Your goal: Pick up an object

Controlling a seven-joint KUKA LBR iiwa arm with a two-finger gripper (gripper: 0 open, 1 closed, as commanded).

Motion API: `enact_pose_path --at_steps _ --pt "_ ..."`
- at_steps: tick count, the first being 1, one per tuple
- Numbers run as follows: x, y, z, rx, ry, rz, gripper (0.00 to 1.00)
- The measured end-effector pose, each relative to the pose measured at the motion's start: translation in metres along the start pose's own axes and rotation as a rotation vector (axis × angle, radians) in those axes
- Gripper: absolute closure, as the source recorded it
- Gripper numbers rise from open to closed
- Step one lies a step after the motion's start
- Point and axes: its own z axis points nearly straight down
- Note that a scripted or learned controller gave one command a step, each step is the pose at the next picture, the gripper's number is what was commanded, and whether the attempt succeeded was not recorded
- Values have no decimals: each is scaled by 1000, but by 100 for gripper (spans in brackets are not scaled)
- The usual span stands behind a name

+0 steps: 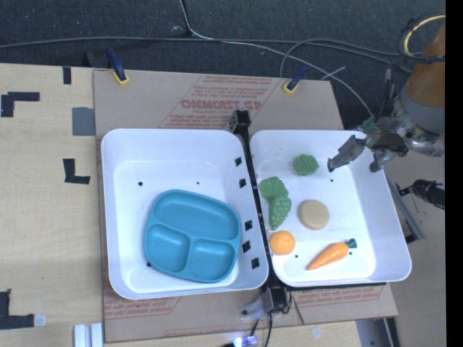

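over the right bin's (376, 194) far right corner hangs the gripper (359, 155), its two dark fingers spread apart with nothing between them; one finger (342, 155) reaches in over the bin floor, the other sits near the right rim. it holds nothing and touches none of the pieces.

no single object is named by the task, so the likeliest target is a judgement. the dark green bumpy piece (306, 165), round and without a clear long axis, lies just beside the inner finger, toward the bin's middle and the shared divider. it looks like the nearest pick: a short shift toward the divider and a drop would bring the open jaws around it.

the other pieces lie further toward the near rim. a pale green leafy piece (275, 199) lies along the divider edge, its long axis running from far to near. a tan round piece (314, 215) lies near the bin's centre. an orange ball (281, 243) sits by the near divider corner, and a carrot (329, 255) lies near the near rim, its long axis slanted, leafy end toward the right rim.

the left bin (116, 157) carries a blue divided tray (192, 236) near its centre, well apart from the gripper.
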Motion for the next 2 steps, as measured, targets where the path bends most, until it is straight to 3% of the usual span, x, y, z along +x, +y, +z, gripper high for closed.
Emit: enact_pose_path --at_steps 1,2 --pt "1 2 -7 -11 -2 -4 0" --pt "5 -7 44 -9 -2 -3 0"
